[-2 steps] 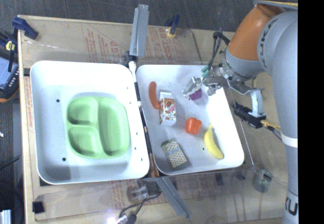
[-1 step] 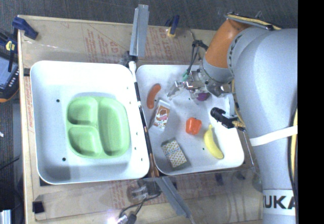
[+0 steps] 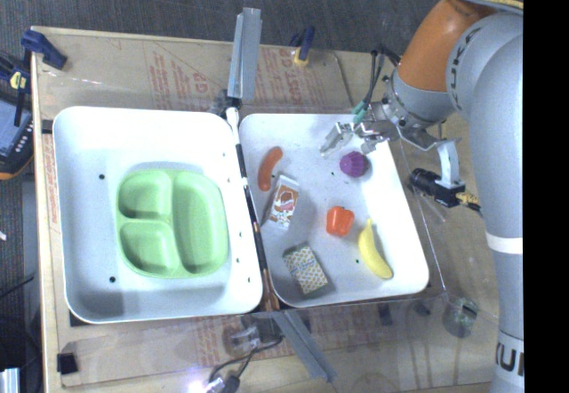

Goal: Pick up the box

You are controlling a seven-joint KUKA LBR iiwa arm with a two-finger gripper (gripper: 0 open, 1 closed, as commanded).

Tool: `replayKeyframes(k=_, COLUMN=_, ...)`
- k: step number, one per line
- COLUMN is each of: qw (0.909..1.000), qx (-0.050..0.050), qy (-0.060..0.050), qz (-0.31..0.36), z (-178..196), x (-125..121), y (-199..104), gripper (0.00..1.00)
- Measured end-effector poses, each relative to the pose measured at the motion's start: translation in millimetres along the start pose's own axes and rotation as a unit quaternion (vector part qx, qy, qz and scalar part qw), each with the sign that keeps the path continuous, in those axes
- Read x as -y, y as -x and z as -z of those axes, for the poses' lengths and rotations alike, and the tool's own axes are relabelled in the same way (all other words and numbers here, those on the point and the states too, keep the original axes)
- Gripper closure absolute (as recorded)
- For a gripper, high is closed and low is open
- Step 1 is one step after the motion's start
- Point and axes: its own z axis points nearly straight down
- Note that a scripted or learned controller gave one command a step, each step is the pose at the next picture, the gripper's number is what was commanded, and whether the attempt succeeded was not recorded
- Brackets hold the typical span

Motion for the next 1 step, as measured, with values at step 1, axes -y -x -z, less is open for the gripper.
replayKeyframes(k=1, qw=0.9967, qx=-0.002, qy=-0.003, qz=0.08, z=3.1, x=12.8, y=-2.2, gripper=0.0)
